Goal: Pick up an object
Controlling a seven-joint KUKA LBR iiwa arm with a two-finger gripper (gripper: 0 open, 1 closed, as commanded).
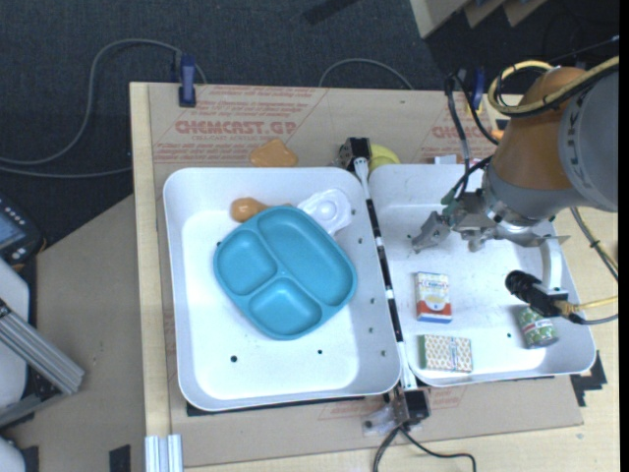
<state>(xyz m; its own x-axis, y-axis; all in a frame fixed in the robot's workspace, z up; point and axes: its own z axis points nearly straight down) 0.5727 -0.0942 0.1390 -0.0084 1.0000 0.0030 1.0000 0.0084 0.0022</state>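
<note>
Two shallow white bins sat side by side on the surface (pixel 236 116). The left bin (pixel 295 367) carried a blue divided plate (pixel 285 271), turned at an angle, with a small orange object (pixel 247 208) just beyond its far-left edge and a white plastic piece (pixel 325 207) touching its far-right edge.

The right bin (pixel 401 205) held three loose things. A small white carton with a red lower band (pixel 432 296) lay near the middle, a flat patterned packet (pixel 445 353) lay just nearer the camera by the front wall, and a small green-patterned can (pixel 538 329) sat toward the right wall, well apart from the other two.

The arm (pixel 536 155) reached in from the right over the far half of the right bin. Its hand (pixel 454 234) hung above bare bin floor, beyond the carton and apart from it. The fingers (pixel 427 234) looked spread, with nothing between them.

Behind the bins, on the surface, lay an orange lump (pixel 272 152) and a yellow object (pixel 382 155), partly hidden by the rims.
</note>
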